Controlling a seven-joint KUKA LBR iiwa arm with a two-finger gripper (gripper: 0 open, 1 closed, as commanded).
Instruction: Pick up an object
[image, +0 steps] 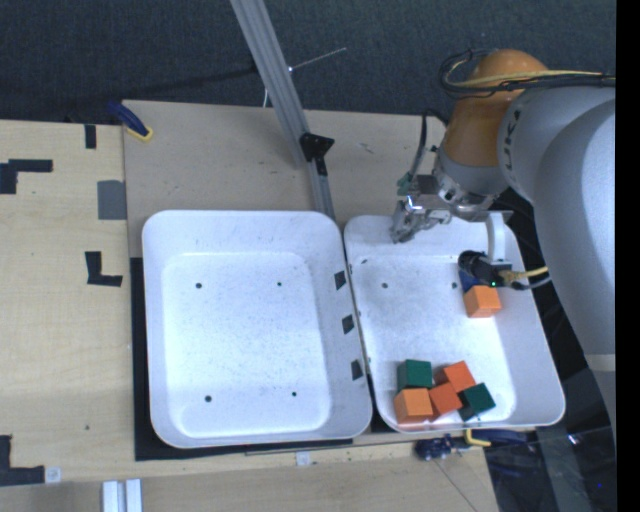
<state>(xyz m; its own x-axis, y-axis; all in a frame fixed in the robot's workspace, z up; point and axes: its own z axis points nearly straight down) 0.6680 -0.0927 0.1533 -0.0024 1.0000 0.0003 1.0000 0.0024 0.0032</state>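
Open floor is left mid right bin (400, 300); gripper (408, 222), finger state indiscernible, is poised over its far rim; blocks (440, 390) are clustered near.

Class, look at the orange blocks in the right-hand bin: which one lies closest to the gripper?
The lone orange block near the bin's right wall, apart from the cluster of orange and green blocks at the near end, lies closest to the gripper.

Right bin's middle (420, 310) lies open — blocks (440, 390) crowd its near edge.
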